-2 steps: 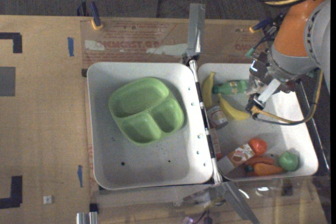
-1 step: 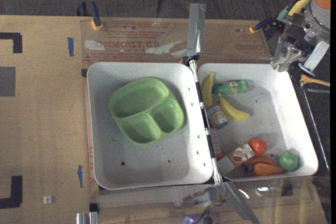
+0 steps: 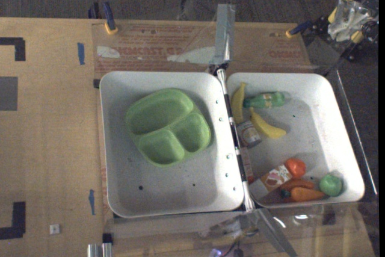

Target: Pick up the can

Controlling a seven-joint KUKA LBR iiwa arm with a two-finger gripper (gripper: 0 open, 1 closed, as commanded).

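The can (image 3: 249,133) lies against the right bin's (image 3: 325,84) left wall, label blurred. The gripper (image 3: 356,6) is cut off at the top-right corner; its grip I cannot tell.

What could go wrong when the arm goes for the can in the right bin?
The can lies against the right bin's left wall, so one finger may lack room and strike the rim. Two bananas lie close beside the can and could be caught or nudged. The gripper is far off at the upper right, so a slight aiming error could miss the small can.
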